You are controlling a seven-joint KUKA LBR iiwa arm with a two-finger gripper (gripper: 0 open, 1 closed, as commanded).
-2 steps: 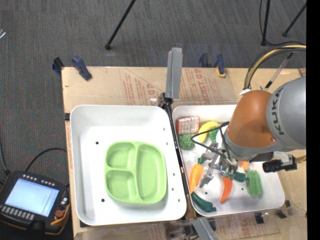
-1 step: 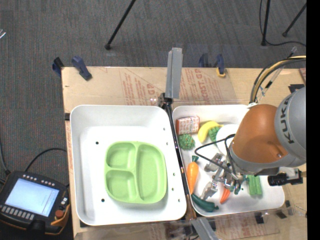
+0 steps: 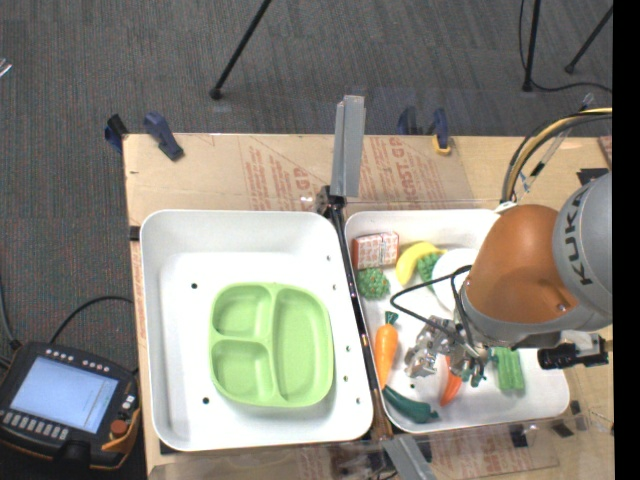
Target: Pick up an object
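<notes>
You have the cardboard-topped bench carrying two shallow white bins, and the left white bin holds a light-green plastic tray with three compartments near its middle. At three o'clock from it sits the right white bin, with the grey arm and its orange band reaching over that bin's three o'clock side. Below the band, the metal two-finger gripper hangs low over the bin floor; you cannot tell from here how its fingers stand. At nine o'clock from the gripper lies an orange toy carrot, near it but apart. At twelve o'clock from the carrot sits a green toy broccoli, with a brown toy carton above that and a yellow toy banana beside it. At six o'clock from the gripper lies a dark-green toy vegetable.
</notes>
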